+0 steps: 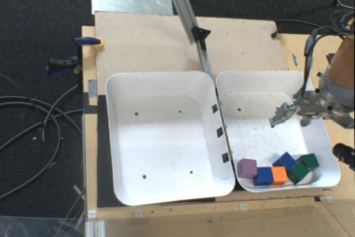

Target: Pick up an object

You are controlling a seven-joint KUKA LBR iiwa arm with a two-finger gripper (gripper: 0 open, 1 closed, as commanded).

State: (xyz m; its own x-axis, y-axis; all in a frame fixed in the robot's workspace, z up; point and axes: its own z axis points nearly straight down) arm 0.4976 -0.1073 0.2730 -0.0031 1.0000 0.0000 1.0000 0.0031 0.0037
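Left bin (161,136): a shallow white tray on the bench (166,41), its floor bare apart from a few small dark dots.

Divider: the left bin's right wall touches the left wall of the right bin (244,91); small black tabs run down this shared edge. A grey pole (183,3) slants down from the top of the view and ends at the far end of that edge.

Right bin, near edge: a cluster of blocks lies against the front wall. Reading from the left bin outward: a purple block (247,167), a blue block (263,176) just beside it, an orange block (279,174) touching the blue one, a second, darker blue block (285,160) just behind the orange one, and two green blocks (303,167) at the far end of the row.

Right bin, middle: my gripper (282,114) hangs over the bare floor, behind the blocks and apart from them, pointing toward the left bin. Nothing sits between my fingers; whether they are spread wide or drawn narrow I cannot tell at this angle.
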